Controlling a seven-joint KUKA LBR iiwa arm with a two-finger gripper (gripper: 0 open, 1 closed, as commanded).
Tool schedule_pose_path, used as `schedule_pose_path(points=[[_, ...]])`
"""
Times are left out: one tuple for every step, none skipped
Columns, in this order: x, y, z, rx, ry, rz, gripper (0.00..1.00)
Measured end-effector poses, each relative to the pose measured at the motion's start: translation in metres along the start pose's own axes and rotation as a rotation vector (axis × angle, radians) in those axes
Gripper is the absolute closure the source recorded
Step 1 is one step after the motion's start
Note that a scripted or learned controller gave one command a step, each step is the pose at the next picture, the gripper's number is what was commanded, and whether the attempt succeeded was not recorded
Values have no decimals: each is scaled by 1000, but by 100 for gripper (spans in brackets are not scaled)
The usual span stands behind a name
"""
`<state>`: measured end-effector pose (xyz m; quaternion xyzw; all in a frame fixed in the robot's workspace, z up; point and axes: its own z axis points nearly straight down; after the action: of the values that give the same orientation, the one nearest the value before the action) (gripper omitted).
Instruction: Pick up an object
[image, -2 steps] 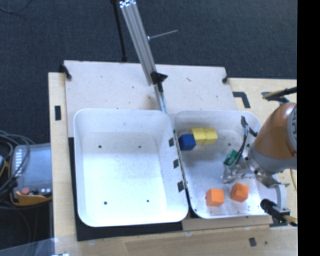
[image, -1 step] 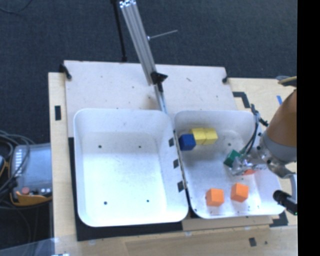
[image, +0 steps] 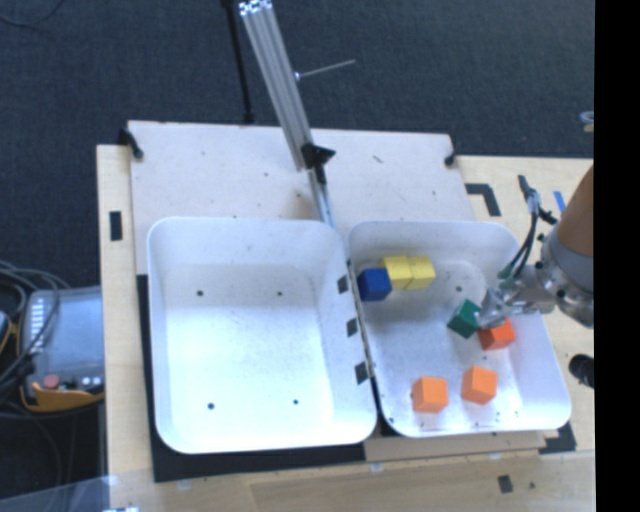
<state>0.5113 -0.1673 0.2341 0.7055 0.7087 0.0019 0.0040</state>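
Note:
The right bin (image: 530, 385) holds a blue cube (image: 374, 285), a yellow block (image: 410, 272), a green block (image: 463, 320), a red-orange cube (image: 497, 335) and two orange cubes (image: 430, 394) (image: 479, 384). My gripper (image: 493, 312) reaches in from the right and hangs low over the bin's right side, directly between the green block and the red-orange cube. Its tips sit against both of these. Whether either block lies between the fingers is hidden by the gripper body.
The left bin (image: 160, 300) stands beside the right one, sharing a middle wall. A slanted metal pole (image: 285, 90) rises from behind the bins. A grey box with cables (image: 60, 345) sits off the bench's left edge.

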Motion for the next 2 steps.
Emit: schedule_pose_path(points=[[-1, 2, -45, 2, 0, 0, 100], [38, 15, -37, 9, 4, -1, 100]])
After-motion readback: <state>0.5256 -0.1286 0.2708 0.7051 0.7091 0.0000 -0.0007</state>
